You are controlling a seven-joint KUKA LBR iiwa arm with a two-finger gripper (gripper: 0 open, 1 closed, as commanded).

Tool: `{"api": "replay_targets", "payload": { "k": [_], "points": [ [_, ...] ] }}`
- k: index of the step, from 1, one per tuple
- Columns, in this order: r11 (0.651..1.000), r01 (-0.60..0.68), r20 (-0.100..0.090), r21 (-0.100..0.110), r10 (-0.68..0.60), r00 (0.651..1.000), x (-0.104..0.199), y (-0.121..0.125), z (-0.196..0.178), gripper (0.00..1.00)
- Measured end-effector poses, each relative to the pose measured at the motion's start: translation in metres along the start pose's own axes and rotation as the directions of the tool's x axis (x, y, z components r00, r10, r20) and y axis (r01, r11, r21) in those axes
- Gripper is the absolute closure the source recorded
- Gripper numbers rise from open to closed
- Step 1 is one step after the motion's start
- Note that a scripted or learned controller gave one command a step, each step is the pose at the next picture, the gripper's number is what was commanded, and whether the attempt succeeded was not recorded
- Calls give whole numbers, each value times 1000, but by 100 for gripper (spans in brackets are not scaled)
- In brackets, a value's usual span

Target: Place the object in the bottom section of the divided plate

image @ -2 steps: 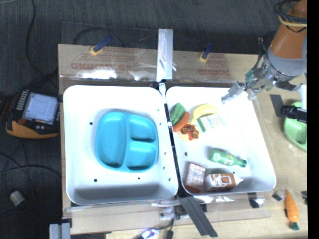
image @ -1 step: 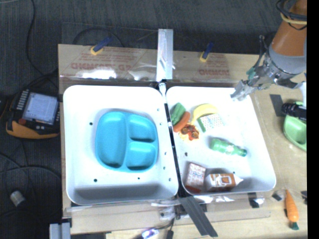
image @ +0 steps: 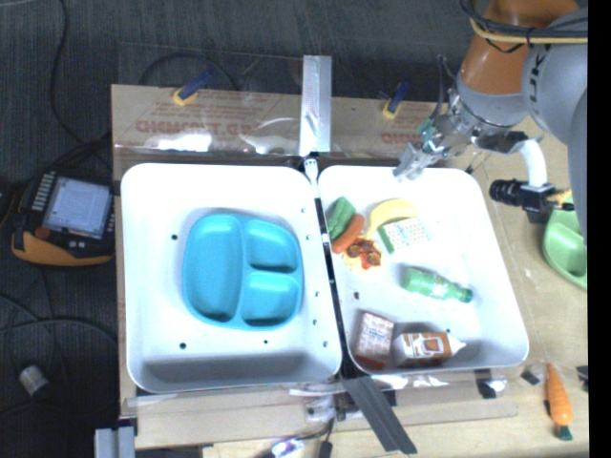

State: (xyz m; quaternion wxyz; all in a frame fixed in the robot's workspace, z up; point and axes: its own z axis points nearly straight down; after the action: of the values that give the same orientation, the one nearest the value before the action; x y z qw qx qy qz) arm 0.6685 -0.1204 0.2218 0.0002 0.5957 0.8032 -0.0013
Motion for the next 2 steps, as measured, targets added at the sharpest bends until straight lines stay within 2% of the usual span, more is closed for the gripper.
{"api": "replay_targets", "payload": {
  "k": [1,2],
  "points": [
    [1000,6,-1,0,-6,1000,81,-63,-3,100],
    [987,162,-2,0,-162,987,125,24,38,100]
  ]
}}
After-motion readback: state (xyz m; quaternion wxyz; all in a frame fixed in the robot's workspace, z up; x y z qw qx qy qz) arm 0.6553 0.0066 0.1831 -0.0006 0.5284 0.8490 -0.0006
